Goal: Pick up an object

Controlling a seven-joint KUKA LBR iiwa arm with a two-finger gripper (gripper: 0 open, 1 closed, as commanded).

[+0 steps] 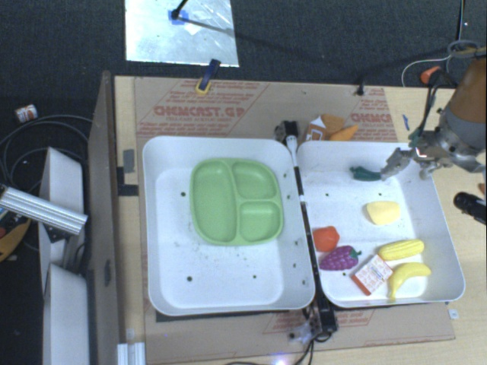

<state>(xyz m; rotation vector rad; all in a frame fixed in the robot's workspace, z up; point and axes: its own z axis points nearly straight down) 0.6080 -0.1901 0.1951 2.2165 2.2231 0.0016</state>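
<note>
**A:** ok so where's the stuff to grab?

**B:** all in the right bin (449,268). A dark green piece (364,174) sits at the far side, and the gripper (403,160) hangs just right of it, fingers spread open, nothing between them. Can't tell if a fingertip touches the green piece.

**A:** and the rest?

**B:** a pale yellow lump (383,212) mid-bin, then near the front a red piece (326,239) by the left wall, purple grapes (339,258) just beside it, a red and white box (371,274), corn (400,249) and a banana (406,277) on the right. Box is touching the banana.

**A:** left bin?

**B:** the left bin (167,280) has a green divided plate (235,201), lying flat. Beyond the bins there's an orange bit (335,128) on the cardboard (228,105).
</note>
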